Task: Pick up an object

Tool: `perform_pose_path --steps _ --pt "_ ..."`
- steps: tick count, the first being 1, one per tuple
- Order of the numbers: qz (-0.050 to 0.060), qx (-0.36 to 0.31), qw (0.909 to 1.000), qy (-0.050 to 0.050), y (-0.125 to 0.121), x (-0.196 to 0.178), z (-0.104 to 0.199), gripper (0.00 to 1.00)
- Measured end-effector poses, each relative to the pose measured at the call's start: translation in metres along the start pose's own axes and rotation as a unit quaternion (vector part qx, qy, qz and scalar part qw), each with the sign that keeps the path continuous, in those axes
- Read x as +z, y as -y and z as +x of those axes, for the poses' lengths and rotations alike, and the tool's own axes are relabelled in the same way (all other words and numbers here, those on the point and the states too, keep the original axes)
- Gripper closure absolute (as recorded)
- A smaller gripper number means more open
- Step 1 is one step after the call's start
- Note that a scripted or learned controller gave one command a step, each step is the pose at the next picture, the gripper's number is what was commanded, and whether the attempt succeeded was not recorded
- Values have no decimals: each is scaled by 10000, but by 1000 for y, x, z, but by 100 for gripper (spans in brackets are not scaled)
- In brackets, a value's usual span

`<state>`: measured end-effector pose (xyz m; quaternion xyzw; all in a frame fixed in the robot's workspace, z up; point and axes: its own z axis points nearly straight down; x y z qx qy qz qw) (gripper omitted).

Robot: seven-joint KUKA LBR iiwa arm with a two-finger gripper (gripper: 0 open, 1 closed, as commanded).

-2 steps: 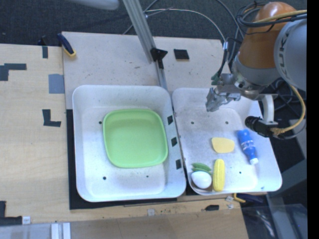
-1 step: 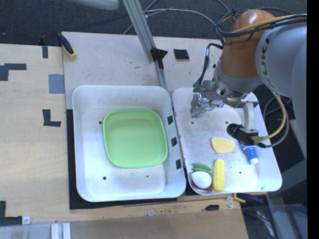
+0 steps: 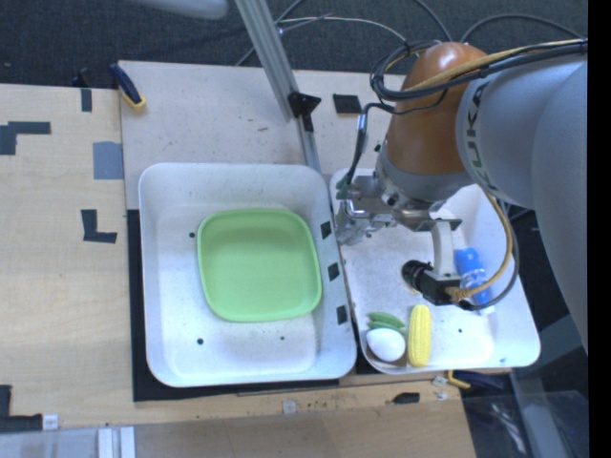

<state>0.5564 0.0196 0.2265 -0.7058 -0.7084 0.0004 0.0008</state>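
Corn first, right at the near edge: a small yellow plastic corn cob (image 3: 418, 335) lies in the near corner of the right-hand shallow white bin (image 3: 511, 346), standing roughly on end in this view. Touching its left side sits a white egg-shaped object (image 3: 386, 343), with a sliver of green pod-like toy (image 3: 385, 320) just above that. The cob looks light, stiff and a bit slick, so the best bet is a pinch across its narrow middle, coming in clear of the egg. That egg looks smooth and round, likely to squirt out of a grip.

Moving back, a blue bottle-like item (image 3: 469, 267) rests near the bin's right side, partly behind cabling. Over the bin's far left corner hovers the metal two-finger gripper (image 3: 355, 212), hanging under the grey arm with its orange band (image 3: 434, 113). Whether that claw is spread or closed, I cannot tell, and nothing visible sits in it.

Across in the left-hand white bin (image 3: 167, 351), a light green square plastic plate (image 3: 258, 263) lies flat.
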Motion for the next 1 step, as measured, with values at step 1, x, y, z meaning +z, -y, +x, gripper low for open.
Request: perform_pose_path --steps 1 --pt "-9 -3 10000 -2 23 -11 49 100"
